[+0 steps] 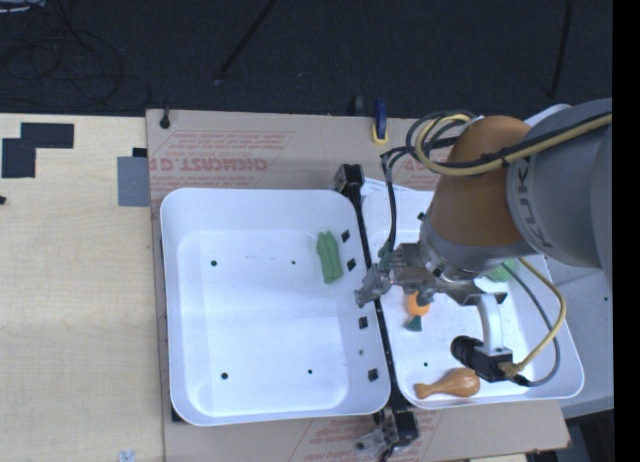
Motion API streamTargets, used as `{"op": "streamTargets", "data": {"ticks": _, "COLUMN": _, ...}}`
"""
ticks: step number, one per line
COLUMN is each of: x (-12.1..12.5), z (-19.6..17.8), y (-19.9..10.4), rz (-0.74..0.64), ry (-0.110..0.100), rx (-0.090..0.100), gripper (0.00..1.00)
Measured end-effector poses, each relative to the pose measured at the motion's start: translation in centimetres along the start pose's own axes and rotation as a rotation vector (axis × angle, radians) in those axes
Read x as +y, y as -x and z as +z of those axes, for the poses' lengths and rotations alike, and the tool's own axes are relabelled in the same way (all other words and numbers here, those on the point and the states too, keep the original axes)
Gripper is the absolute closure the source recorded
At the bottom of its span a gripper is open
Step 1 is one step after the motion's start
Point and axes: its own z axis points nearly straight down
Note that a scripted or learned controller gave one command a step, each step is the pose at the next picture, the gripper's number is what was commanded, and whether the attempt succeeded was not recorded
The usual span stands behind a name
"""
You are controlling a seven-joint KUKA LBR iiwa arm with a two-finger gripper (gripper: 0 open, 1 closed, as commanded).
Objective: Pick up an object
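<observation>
Gripper hangs low in the right bin, over an orange piece and a teal one. I cannot tell its state. Next, I judge, close and lift straight.

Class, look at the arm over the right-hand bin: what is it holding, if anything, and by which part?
It cannot be told. The gripper is low over the right bin, hiding part of an orange object there; no hold shows.

arm covering much of right bin; fingers hidden beneath wrist
</observation>
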Motion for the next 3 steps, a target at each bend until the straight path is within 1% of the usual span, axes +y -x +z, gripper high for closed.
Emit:
{"op": "streamTargets", "data": {"ticks": 1, "x": 4.7, "z": -11.1, "y": 6.3, "rz": 0.004, "ry": 0.017, "rx": -0.005, "gripper": 0.00}}
{"op": "streamTargets", "data": {"ticks": 2, "x": -5.6, "z": -0.1, "y": 1.2, "rz": 0.003, "ry": -0.005, "rx": 0.001, "gripper": 0.00}}
{"op": "streamTargets", "data": {"ticks": 3, "x": -0.2, "z": -11.8, "y": 0.6, "rz": -0.001, "ry": 0.020, "rx": -0.003, "gripper": 0.00}}
